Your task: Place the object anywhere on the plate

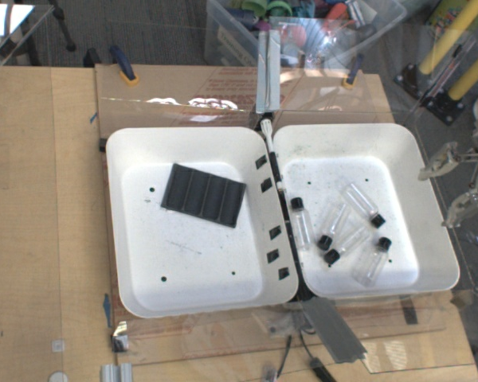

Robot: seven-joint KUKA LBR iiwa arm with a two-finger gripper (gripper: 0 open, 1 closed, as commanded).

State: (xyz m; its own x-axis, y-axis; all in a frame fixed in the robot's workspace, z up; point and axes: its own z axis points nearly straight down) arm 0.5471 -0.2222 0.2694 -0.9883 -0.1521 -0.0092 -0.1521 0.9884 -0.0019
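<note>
Tool (456, 188): blurred grey shape at the right edge, just outside the right bin's rim; whether it is open or closed cannot be told.
Vials (344, 228): clear, black-capped, lying scattered on the floor of the right bin (398, 146), left of the tool and apart from it.
Plate (203, 195): black, ridged, flat in the left bin (143, 293), across the divide from the vials, farthest from the tool.
Table (32, 213): tan, carrying both bins.
</note>
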